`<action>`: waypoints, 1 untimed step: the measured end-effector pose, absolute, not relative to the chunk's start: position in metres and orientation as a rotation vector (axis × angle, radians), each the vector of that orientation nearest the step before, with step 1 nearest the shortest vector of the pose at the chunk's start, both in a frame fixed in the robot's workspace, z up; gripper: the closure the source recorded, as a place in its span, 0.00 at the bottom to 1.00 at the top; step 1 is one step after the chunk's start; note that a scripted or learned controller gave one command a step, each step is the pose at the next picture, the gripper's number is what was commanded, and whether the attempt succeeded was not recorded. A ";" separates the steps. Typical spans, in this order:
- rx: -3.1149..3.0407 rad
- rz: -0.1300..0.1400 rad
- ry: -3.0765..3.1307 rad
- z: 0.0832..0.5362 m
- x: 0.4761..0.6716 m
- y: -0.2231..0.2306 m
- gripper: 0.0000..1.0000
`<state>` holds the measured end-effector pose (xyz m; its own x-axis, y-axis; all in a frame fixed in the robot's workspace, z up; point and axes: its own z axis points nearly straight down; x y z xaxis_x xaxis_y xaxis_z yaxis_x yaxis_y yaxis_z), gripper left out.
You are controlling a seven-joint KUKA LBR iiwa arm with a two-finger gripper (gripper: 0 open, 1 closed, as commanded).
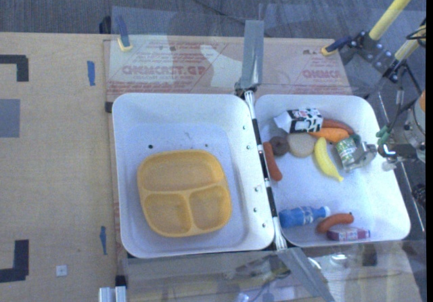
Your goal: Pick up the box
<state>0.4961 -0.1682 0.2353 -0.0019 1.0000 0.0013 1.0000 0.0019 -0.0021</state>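
The box (298,120), a small black-and-white printed carton, lies tilted at the far edge of the right bin (379,209); just beside it sit a round beige disc (302,145) and a smooth curved banana (327,159). The gripper (387,150) hovers over that bin's right rim; its state I cannot tell.

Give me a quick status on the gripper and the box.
Gripper at right bin's right side, by the can. Box untouched at bin's far end. Carrot and banana between.

Black-and-white patterned box (300,120), yellow tray (184,192), blue bottle (302,216), white bins (176,114).
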 end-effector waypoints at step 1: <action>-2.280 -0.010 -2.170 0.088 0.482 -0.133 0.00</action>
<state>0.4823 -0.1329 0.0876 0.0492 0.9988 0.0003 0.9988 -0.0492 0.0086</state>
